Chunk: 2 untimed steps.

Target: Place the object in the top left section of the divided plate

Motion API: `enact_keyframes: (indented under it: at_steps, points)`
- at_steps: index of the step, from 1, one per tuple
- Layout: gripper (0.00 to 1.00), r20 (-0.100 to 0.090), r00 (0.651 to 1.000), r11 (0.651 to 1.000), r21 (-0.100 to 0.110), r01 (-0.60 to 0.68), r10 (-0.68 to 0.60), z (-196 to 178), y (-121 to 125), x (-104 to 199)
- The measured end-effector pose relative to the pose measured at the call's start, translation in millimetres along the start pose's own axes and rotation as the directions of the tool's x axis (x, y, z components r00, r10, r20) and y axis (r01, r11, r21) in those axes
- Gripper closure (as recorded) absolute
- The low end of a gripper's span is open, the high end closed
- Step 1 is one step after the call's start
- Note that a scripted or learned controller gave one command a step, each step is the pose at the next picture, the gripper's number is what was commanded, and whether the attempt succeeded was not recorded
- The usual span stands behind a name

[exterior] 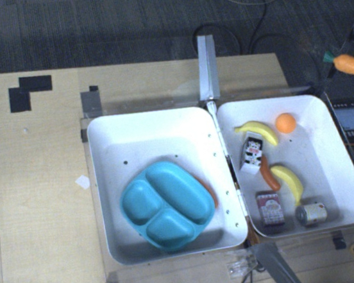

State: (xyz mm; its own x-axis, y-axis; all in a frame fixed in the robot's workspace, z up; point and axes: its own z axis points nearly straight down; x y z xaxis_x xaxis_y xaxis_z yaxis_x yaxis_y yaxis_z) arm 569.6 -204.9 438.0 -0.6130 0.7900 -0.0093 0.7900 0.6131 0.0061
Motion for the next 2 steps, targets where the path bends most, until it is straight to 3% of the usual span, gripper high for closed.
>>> enact_keyframes:
  at_steps: [1, 2]
  points:
    - [1.00, -0.002, 0.985, 0.985, 0.002, -0.171, 0.171, 1.0, -27.7, 24.7]
    - [1.00, -0.007, 0.982, 0.982, 0.006, -0.188, 0.188, 279.6, -47.8, 37.9]
